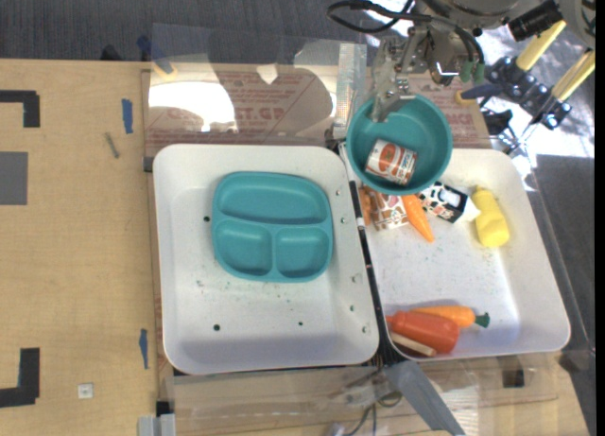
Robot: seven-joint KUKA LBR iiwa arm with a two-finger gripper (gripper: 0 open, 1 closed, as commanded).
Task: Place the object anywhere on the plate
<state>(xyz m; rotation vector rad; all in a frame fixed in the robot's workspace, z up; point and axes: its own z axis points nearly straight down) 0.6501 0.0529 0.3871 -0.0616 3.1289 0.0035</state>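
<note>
Fingers [386, 103] pinch the rim of the tilted teal bowl [425, 131], can [391, 162] inside

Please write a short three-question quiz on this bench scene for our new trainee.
1. True or false: the teal bowl rests flat on the plate.
2. Which bin holds the divided plate? A) left bin B) right bin
3. What lies inside the bowl that the claw grips by its rim?

Key: 1. False; the bowl is tilted over the right bin's back corner. 2. A. 3. A small can with a red and white label.
</note>
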